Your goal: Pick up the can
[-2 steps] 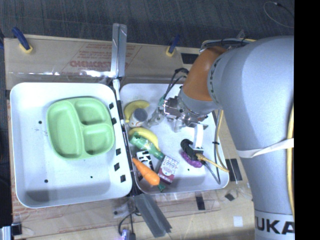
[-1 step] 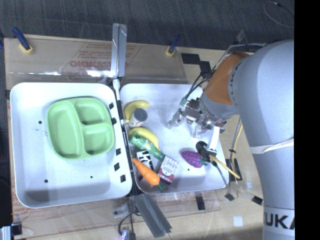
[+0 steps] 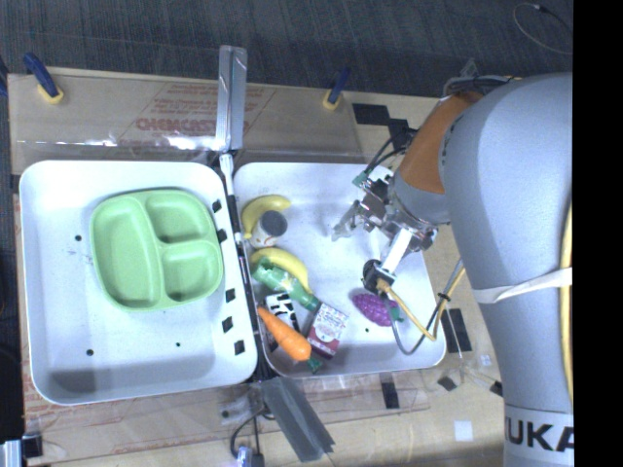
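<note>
The big grey arm [image 3: 506, 222] reaches in over the right bin [image 3: 311, 178]. The left bin [image 3: 49, 261] holds a green tray [image 3: 156, 249]. The claw [image 3: 362, 220] hangs above the right bin's white floor, and I cannot tell if it is apart or together. The can [image 3: 272, 224] stands near the bin's left wall, touching a yellow banana [image 3: 261, 205], well apart from the claw. An orange carrot [image 3: 285, 336] lies lower down.

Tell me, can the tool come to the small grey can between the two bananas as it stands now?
Probably yes. The small grey metal can stands with its top uncovered, and bare white bin floor lies between it and the tool. The two yellow bananas beside it leave little room for the fingers.
</note>
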You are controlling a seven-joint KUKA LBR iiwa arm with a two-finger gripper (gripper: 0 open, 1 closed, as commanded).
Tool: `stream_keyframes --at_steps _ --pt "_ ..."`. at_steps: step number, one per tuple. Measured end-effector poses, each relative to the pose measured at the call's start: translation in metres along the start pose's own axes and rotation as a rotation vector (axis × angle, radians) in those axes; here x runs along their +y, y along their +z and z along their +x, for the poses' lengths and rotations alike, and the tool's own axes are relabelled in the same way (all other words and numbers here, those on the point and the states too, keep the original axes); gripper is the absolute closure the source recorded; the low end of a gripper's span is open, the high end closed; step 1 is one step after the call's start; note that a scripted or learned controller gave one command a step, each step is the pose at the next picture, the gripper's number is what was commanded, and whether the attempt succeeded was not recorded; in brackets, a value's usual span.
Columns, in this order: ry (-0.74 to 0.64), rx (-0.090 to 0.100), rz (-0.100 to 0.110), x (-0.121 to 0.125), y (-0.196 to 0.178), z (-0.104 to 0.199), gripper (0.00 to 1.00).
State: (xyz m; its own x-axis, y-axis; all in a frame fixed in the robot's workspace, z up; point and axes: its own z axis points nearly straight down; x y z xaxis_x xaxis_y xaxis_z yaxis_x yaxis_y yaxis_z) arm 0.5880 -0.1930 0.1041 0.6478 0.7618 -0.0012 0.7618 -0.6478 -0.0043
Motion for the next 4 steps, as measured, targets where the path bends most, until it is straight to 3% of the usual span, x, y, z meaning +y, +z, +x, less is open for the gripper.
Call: stream_keyframes --at_steps 1,2,4 --pt "-0.009 -0.001 0.005 -0.001 -0.009 0.001 1.00" --pt "-0.209 0.001 -0.003 0.015 -0.148 0.054 1.00" --pt "-0.230 -0.001 0.002 0.013 -0.166 0.059 1.00"
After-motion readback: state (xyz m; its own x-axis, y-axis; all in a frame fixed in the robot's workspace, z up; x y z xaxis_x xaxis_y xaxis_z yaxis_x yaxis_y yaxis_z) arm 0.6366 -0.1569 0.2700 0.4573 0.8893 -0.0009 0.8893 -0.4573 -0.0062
